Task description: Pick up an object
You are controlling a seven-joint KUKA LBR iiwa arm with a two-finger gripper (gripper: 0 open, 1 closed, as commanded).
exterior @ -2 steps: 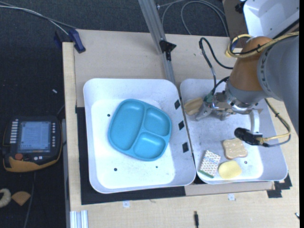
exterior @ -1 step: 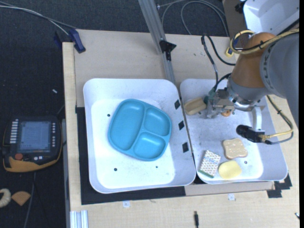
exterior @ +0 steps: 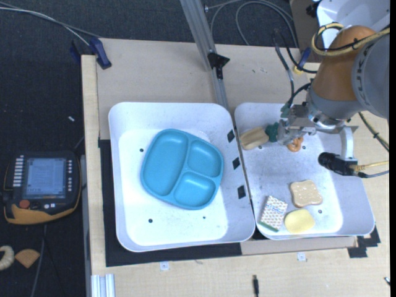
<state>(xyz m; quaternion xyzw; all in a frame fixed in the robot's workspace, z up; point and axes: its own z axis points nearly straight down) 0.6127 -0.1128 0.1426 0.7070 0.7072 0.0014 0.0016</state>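
At the far left of the frame a handheld control pendant (exterior: 42, 183) is lying on dark carpet, well apart from the bench. Moving right, the left bin (exterior: 124, 119) is holding a blue divided plate (exterior: 182, 168) — rigid plastic by the look of it, broad and shallow, so only its raised rim would be offering a grip.

Past the divider, the right bin (exterior: 357, 212) is carrying the likelier candidates. In its upper left a tan, bread-like roll (exterior: 252, 137) is lying tilted against the bin wall, just beside the gripper (exterior: 291, 136); it is probably a light toy food, fairly stiff and a little slick, best taken across its narrow middle. Near the lower edge, a checkered sponge-like block (exterior: 273, 211) is sitting close beside a yellow rounded piece (exterior: 299, 221), with a toast-like slice (exterior: 305, 193) just above them. All look light and unbreakable; the flat slice would be hardest to get fingers under.

The gripper is hovering at the upper part of the right bin, a green part and a small orange part showing at its tip — whether its fingers are spread or closed, or have anything between them, I cannot tell. The bin floor is smooth white, likely slippery, so things may be sliding when nudged. Open floor is lying between the roll and the lower cluster.
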